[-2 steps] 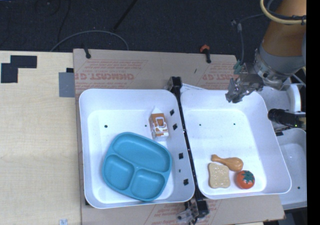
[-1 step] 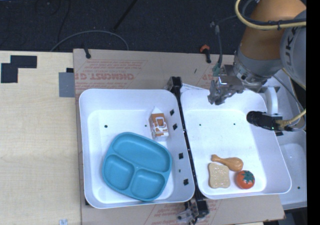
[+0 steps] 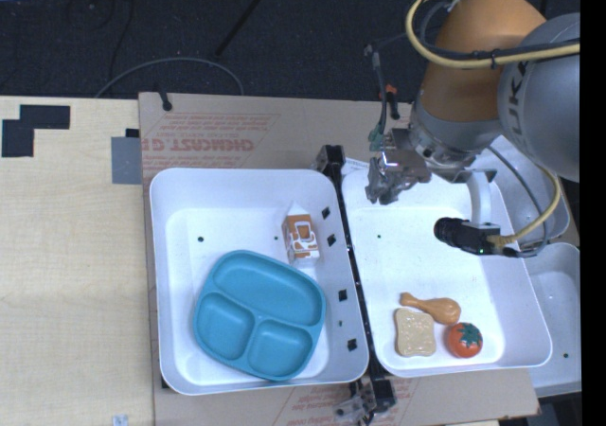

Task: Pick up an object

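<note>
1. Over the right bin [image 3: 530, 320], up at its far left corner, the gripper [image 3: 383, 183] hangs off the grey arm [image 3: 530, 74] with its orange band. Whether it is clasped or released, I cannot tell from this angle; nothing is visibly held.
2. Nearest candidates sit together at the near end of that same bin: a drumstick [image 3: 431, 306], a slice of bread [image 3: 414, 332] just below it, and a small tomato [image 3: 464, 339] beside the bread to the right.
3. Key relation: the cluster lies toward the near edge of the bench from the gripper and slightly toward the arm's side, well apart from it, with bare bin floor between.
4. Drumstick's long axis runs roughly across the bin, thin end toward the divider.
5. Left bin [image 3: 170, 225] carries a blue divided tray [image 3: 258, 313] and a small orange-and-white carton [image 3: 301, 238] touching the tray's far rim; the carton lies across the divider, down and left of the gripper.
6. Judgement: a pick has not begun.
</note>
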`<state>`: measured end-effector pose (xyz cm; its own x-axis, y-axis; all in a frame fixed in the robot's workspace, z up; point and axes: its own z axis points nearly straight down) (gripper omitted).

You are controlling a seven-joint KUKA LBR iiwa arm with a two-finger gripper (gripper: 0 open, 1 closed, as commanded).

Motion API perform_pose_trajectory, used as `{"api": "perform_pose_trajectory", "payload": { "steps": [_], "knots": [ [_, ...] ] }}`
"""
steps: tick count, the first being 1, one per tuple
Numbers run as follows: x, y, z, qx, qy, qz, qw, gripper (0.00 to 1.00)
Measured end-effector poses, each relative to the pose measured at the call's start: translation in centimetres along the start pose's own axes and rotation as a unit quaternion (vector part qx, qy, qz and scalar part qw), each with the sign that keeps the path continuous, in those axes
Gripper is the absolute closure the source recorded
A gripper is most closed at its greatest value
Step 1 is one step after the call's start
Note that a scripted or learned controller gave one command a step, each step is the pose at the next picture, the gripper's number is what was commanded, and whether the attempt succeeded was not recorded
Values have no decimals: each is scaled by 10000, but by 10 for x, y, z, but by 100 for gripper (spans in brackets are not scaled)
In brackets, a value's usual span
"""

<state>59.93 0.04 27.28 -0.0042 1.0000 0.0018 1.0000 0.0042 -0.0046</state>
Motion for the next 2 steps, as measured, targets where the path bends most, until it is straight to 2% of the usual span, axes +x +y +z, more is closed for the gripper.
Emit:
{"api": "perform_pose_trajectory", "payload": {
  "steps": [2],
  "knots": [
    [87, -15, 19, 8, -6, 3, 10000, 100]
  ]
}}
